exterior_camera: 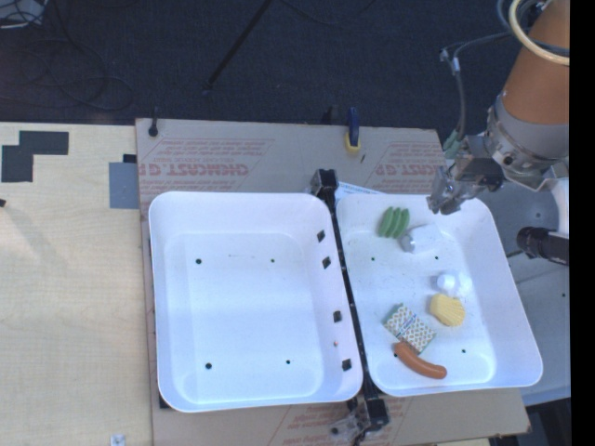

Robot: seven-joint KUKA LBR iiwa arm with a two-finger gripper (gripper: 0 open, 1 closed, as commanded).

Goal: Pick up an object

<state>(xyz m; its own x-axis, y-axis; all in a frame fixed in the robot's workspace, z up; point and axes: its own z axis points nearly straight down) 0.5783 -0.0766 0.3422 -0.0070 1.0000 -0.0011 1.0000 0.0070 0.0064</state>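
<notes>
Jaws (pixel 444 203): we cannot tell their state. Just beside them lies the green pea pod toy (pixel 393 221), light, slippery; we recommend gripping across its width.

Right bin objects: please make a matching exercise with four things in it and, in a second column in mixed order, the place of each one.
Things:
1. green object
2. yellow object
3. orange-red sausage-shaped object
4. checkered packet

Places in the right bin:
A. nearest the front edge of the bin
B. near the back of the bin, closest to the gripper
C. toward the right side, just below a small white object
D. just above the sausage-shaped object, left of the yellow one

Pairs: 1-B, 2-C, 3-A, 4-D
</notes>
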